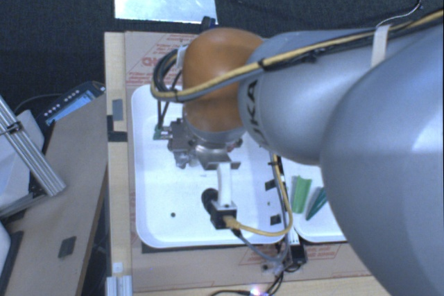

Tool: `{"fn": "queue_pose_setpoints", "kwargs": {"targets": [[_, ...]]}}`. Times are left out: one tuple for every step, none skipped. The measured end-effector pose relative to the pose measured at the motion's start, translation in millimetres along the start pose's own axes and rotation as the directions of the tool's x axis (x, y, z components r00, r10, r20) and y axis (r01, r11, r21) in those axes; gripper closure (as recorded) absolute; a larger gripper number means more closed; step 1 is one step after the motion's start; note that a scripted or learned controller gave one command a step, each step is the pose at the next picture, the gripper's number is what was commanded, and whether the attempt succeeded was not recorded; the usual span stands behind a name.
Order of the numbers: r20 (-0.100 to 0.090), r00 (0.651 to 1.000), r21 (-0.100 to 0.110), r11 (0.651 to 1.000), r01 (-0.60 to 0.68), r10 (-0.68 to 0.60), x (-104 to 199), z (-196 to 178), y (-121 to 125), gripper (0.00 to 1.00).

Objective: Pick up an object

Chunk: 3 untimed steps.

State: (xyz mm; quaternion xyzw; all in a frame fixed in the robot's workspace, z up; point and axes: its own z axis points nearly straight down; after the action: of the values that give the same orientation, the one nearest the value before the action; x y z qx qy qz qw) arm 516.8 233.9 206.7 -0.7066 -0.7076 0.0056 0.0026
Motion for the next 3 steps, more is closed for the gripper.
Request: {"fn": "queue_pose_setpoints", "kwargs": {"targets": [[-0.004, 1.0, -0.008, 1.0, 0.002, -0.002, 1, -6, -32, 1.0], [-0.012, 1.0, -0.027, 1.0, 0.003, -0.003, 0, -151, -17, 1.0], [-0.012, 1.0, -0.032, 0.999, 0.003, -0.003, -2, -329, 33, 1.0]]}}
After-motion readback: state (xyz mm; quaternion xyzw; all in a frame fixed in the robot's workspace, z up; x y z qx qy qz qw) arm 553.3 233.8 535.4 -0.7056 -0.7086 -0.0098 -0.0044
